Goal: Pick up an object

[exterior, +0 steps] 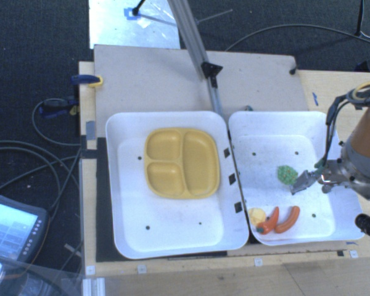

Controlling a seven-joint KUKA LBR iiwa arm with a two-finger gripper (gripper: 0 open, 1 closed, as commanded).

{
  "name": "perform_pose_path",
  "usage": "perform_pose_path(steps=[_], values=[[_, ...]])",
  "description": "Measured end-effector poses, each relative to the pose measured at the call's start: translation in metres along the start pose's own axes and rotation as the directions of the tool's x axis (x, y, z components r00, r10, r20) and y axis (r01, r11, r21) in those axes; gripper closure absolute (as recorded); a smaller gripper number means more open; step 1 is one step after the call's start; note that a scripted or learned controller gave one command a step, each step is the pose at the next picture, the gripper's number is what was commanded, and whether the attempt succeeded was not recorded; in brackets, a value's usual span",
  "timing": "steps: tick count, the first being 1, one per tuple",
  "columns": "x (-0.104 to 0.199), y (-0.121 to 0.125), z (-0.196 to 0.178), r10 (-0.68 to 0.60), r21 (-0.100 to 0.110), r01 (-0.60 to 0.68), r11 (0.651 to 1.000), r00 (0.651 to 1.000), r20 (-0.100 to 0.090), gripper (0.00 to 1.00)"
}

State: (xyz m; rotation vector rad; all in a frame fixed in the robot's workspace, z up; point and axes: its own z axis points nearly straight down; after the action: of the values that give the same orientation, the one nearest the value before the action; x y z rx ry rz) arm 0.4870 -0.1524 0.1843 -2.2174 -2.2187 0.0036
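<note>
While the grey arm point(361, 147) reaches in from the right with its orange band just above the wrist, the pale wooden desk point(148, 79) spreads under everything and carries two shallow white bins side by side. The left bin point(126, 227) holds a yellow divided plate point(182, 162) with three compartments, lying flat in the upper middle of the bin floor. The right bin point(265, 128) touches the left one along their shared rims, and the arm's wrist hangs over its right-hand edge.

Inside the right bin the hand point(298, 185) points leftward, low over the bin floor, its dark fingers point(303, 180) close together with nothing visible between them; how far they are parted I cannot tell. Just beside the fingertips, up and to the left, sits a small green leafy toy point(287, 174), apart from the hand. Near the front rim of the same bin lie two small red-orange sausage-shaped toys point(287, 219), one leaning against a little yellow piece point(257, 216) at their left, all well below the hand.

A slanted metal pole point(188, 26) crosses the desk from the top and ends between the bins. On the dark floor to the left, a teach pendant point(12, 227) lies among loose cables.
</note>
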Motion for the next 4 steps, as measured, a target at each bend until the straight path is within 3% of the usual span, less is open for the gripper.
perform_pose_path(steps=[1, 2, 4], values=[[-0.001, 0.003, 0.062, 0.000, 0.000, 0.000, 1.000, 1.000, 0.000, 0.00], [-0.002, 0.005, 0.048, 0.000, -0.009, 0.000, 1.000, 1.000, 0.003, 1.00], [-0.006, 0.026, -0.067, -0.006, -0.013, 0.006, 1.000, 1.000, 0.004, 1.00]])
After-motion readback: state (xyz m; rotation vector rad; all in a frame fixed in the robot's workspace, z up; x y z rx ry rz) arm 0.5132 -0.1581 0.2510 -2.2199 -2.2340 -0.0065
